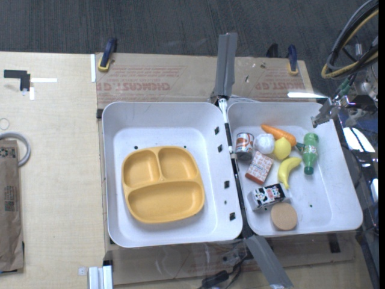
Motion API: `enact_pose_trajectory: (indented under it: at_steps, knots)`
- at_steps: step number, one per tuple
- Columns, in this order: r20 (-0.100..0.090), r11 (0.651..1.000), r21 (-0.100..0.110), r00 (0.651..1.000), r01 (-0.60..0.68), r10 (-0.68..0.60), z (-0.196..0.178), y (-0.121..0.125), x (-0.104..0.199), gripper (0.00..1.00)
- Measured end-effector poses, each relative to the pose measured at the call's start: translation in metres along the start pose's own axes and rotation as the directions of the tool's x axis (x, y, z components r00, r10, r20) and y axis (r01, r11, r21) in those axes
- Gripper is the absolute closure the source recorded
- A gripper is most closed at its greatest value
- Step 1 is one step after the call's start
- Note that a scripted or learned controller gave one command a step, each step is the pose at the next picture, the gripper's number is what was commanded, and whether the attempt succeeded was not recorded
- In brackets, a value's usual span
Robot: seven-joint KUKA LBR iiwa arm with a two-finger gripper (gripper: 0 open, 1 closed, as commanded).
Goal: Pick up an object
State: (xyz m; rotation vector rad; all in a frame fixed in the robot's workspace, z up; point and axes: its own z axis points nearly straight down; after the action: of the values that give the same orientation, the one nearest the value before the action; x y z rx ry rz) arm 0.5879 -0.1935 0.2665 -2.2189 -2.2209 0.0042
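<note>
From where I stand, the arm (pixel 361 98) reaches in at about 3 o'clock, its gripper (pixel 322 116) hanging over the upper right rim of the right bin (pixel 328 218). It holds nothing that I can see, and whether it is spread or closed I cannot tell; that end is too small and blurred.

The candidates are all crowded in that right bin: a carrot (pixel 278 133) at 12 o'clock of the cluster, a green bottle (pixel 310 151) at 3 o'clock, a banana (pixel 288 169) touching a lemon (pixel 282 147), a white ball (pixel 264 142), a small can (pixel 243 142), a red packet (pixel 259 167), a milk carton (pixel 267 195) and a round cookie (pixel 284 216) at 6 o'clock. The left bin (pixel 114 179) carries 1 yellow divided plate (pixel 162 183).

The trouble I expect is crowding. Things lie pressed together, so a descent could land on 2 at once or nudge the lemon or ball rolling away. The bottle, nearest the gripper, looks smooth and rounded; a pinch off its middle could squirt it out.
</note>
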Motion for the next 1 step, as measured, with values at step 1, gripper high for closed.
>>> enact_pose_trajectory:
  at_steps: [1]
  knots:
    - [0.001, 0.999, 0.0, 0.999, 0.035, -0.035, 0.122, 0.02, -0.0032, 0.0]
